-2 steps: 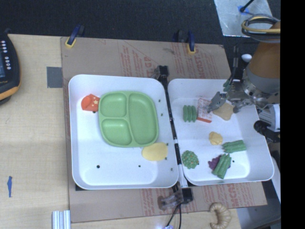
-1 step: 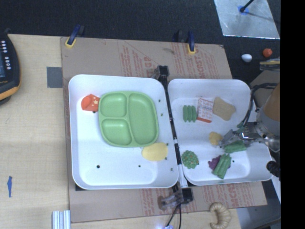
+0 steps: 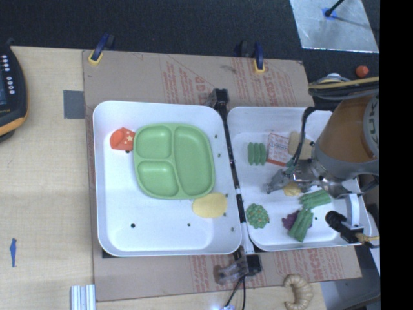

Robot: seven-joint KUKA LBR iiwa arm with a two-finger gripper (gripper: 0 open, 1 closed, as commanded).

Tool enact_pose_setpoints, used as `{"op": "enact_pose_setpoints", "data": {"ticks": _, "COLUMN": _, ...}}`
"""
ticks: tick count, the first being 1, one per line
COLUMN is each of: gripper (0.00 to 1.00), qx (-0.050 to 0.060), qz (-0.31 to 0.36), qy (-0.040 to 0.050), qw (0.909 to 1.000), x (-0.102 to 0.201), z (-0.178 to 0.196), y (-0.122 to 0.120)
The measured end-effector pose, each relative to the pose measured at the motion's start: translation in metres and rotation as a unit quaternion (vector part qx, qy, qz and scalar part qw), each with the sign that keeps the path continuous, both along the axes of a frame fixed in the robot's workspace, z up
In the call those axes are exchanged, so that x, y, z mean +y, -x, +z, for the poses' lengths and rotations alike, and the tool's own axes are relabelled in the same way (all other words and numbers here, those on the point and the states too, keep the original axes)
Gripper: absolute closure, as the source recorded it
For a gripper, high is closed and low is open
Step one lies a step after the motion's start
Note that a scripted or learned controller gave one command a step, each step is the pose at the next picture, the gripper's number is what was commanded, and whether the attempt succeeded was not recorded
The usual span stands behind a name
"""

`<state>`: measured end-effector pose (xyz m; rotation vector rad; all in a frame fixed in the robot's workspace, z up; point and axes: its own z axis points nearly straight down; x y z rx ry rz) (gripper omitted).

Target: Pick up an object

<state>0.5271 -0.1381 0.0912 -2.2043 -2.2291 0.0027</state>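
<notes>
My gripper (image 3: 279,181) hangs low over the middle of the right bin (image 3: 255,183), reaching in from the right under the grey and orange arm (image 3: 348,137). A small pale yellow piece (image 3: 292,190) lies right beside it, partly hidden. Around it lie a green ridged piece (image 3: 257,153), a red and white packet (image 3: 279,148), a green broccoli-like lump (image 3: 257,216), a purple and green item (image 3: 298,223) and a green strip (image 3: 314,199). Nothing can be seen held.
The left bin (image 3: 103,173) holds a green divided plate (image 3: 174,160), a red object (image 3: 121,139) at its upper left and a yellow lump (image 3: 210,205) below the plate. A divider with clips (image 3: 231,173) separates the bins. A tan curled object (image 3: 298,290) lies on the bench in front.
</notes>
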Motion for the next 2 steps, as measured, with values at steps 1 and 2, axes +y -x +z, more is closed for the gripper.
{"op": "enact_pose_setpoints", "data": {"ticks": 1, "gripper": 0.0, "qx": -0.006, "qz": -0.003, "qy": 0.0032, "qw": 1.0, "x": -0.033, "z": 0.02, "y": -0.067}}
{"op": "enact_pose_setpoints", "data": {"ticks": 2, "gripper": 0.0, "qx": -0.004, "qz": -0.002, "qy": 0.0009, "qw": 1.0, "x": -0.057, "z": 0.005, "y": -0.11}}
